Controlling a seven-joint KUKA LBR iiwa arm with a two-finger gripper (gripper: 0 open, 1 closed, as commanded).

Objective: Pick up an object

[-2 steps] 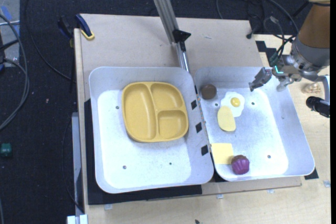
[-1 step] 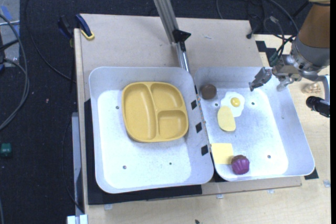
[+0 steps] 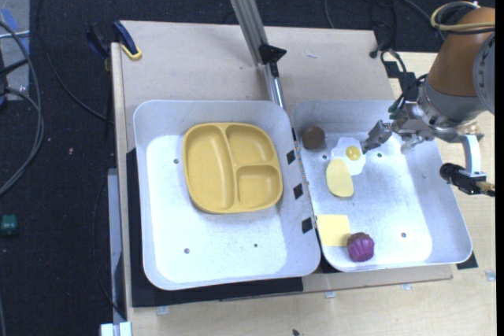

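— What do we see in the right bin [image 3: 441, 193], and how do the objects lie?

— We count five small things. Nearest the gripper [image 3: 376, 136] is a fried-egg toy [image 3: 350, 153], white with a yellow yolk, roughly round, so we give it no clear long axis. Touching its lower edge is a pale yellow oval piece [image 3: 340, 179], its long axis running from the far side of the bin toward the near side, tilted slightly. A brown round object [image 3: 313, 138] sits near the bin's far left corner. Toward the near edge lie a yellow square slice [image 3: 333, 230] and, just beside it, a purple lumpy object [image 3: 361, 246].

— And the gripper?

— It hangs over the bin just to the right of the egg, pointing left and down. We cannot tell whether its fingers are apart or together, and we see nothing between them.

— Any writing?

— We can read no labels or brands.

— The left bin [image 3: 157, 193]?

— It bears one yellow divided tray [image 3: 232, 168] with three compartments. We count two bins, side by side and touching.
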